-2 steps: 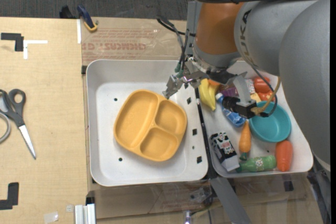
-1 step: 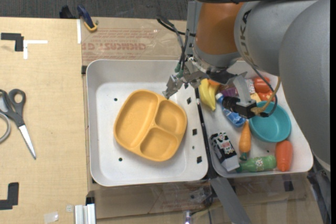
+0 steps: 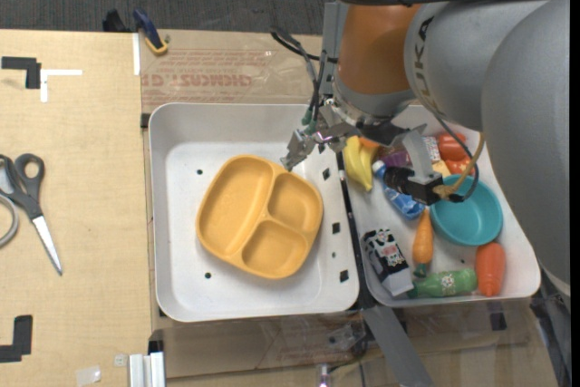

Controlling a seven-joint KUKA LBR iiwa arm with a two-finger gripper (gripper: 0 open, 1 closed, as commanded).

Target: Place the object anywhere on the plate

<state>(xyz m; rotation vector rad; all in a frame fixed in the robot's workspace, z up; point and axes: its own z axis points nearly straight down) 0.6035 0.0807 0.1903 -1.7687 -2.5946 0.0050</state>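
1. Just above the plate's (image 3: 261, 216) upper right rim, the pincer (image 3: 297, 149) is hanging over the left bin (image 3: 172, 195); its slim fingers are sitting close together, pinching nothing visible.
2. Beside it, a banana (image 3: 359, 164), carrots (image 3: 423, 236) and a teal bowl (image 3: 467, 215) are crowding the right bin (image 3: 521, 272).
3. Scissors (image 3: 32, 204) are lying on the cardboard-toned bench (image 3: 72, 267).

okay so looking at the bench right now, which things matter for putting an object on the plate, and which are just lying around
For the job:
plate
gripper
toys in the right bin: banana, carrots, teal bowl, milk carton

Lying about:
scissors
blue clip
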